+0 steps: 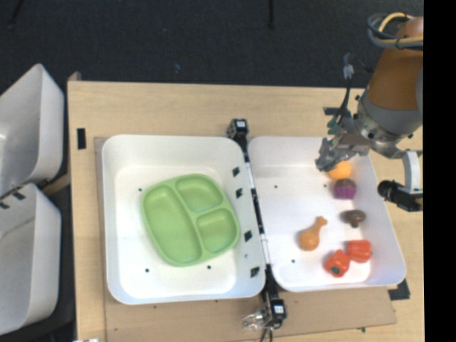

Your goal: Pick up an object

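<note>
- White plastic bins, two of them, are sitting side by side on the wooden bench [85, 191]: I am counting one left bin [121, 276] and one right bin [285, 169].
- I am seeing one green divided plate [189, 219] lying in the left bin, with three compartments.
- I am counting six small toy foods in the right bin: one orange-yellow piece [342, 170], one purple piece [345, 188], one brown mushroom-like piece [353, 217], one orange drumstick [313, 233] and two red peppers [348, 257] touching each other at the near right.
- I am watching the gripper [330, 155] hanging over the far right part of the right bin, just beside the orange-yellow piece; whether it is spread or pressed together I cannot tell, and I am seeing nothing between its tips.
- The purple piece is lying just near of the orange-yellow one, crowding it on that side.
- The drumstick is lying on a slant, its long axis running from near left to far right, thin end pointing far right.
</note>
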Controlling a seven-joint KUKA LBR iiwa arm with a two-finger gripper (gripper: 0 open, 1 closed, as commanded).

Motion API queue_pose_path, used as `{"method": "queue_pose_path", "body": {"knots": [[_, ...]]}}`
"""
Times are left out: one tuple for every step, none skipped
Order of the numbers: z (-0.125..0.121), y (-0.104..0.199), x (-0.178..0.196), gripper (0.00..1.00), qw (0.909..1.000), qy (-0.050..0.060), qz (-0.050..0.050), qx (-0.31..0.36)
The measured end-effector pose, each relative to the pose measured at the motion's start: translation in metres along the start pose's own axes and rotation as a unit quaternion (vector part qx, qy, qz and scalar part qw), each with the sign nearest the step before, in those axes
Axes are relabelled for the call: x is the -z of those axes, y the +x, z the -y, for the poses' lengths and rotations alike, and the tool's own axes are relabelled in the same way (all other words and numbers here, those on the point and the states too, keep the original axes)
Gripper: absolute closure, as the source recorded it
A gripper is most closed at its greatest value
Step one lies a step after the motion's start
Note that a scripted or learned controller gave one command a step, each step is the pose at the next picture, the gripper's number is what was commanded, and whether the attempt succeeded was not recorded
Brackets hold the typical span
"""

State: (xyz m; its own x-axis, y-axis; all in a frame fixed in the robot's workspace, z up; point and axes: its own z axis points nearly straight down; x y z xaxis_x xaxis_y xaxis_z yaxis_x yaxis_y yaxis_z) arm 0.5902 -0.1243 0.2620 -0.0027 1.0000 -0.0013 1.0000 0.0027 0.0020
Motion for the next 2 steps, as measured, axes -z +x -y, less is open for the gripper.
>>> {"method": "queue_pose_path", "body": {"knots": [[-0.012,0.046,-0.016,1.0,1.0,0.004,0.0,0.001],[-0.024,0.094,-0.011,1.0,1.0,0.002,-0.001,0.002]]}}
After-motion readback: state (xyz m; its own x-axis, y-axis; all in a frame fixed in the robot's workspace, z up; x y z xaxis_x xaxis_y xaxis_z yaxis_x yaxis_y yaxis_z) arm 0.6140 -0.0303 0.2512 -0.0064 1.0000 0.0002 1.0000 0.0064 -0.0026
